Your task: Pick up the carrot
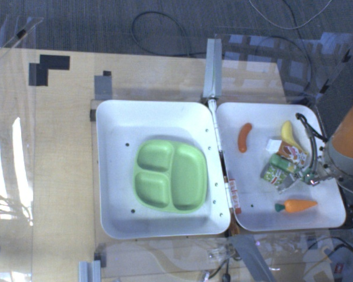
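The carrot (297,205), orange with a green top at its left end, lies flat near the front edge of the right bin (253,213). My gripper (309,178) hangs at the right side of that bin, a little behind the carrot and just right of a green packet (276,173). Nothing is visibly held. The arm's orange band (350,138) enters at the right edge.
The right bin also holds an orange-red sausage (243,137), a yellow banana (288,133) and a red-and-white packet (292,153). A green divided plate (170,175) lies in the left bin (115,157). A black cable (306,131) loops by the gripper.
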`<state>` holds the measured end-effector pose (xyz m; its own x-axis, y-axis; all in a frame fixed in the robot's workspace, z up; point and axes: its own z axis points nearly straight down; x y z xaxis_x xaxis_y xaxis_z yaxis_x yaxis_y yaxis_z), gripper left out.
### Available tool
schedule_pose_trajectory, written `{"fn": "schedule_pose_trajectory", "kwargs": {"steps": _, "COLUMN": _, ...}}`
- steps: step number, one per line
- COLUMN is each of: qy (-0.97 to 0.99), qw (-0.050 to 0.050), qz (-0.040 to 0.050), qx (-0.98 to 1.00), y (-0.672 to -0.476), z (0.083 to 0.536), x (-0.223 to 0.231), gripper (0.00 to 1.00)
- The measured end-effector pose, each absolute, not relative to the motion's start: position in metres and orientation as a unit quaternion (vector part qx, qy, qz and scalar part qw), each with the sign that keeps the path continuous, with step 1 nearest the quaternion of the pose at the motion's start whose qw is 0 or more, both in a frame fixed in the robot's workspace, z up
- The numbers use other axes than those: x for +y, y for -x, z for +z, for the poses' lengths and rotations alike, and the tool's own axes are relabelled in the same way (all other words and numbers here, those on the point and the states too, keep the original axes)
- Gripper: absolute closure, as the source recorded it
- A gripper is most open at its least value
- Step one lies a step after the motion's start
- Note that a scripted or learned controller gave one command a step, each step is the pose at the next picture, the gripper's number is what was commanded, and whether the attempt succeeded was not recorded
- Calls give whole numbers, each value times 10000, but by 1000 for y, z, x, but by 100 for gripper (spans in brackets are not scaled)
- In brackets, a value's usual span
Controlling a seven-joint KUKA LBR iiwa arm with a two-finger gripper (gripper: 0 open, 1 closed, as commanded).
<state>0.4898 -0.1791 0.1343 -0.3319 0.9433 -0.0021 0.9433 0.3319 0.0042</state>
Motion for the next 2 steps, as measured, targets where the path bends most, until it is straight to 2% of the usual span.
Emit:
{"fn": "schedule_pose_trajectory", "kwargs": {"steps": 1, "qy": -4307, "qw": 53, "qz": 17, "qx": 9025, "y": -492, "z": 88, "x": -185, "gripper": 0}}
{"fn": "schedule_pose_trajectory", "kwargs": {"steps": 2, "qy": -4233, "qw": 30, "qz": 9, "qx": 9060, "y": -541, "z": 143, "x": -206, "gripper": 0}}
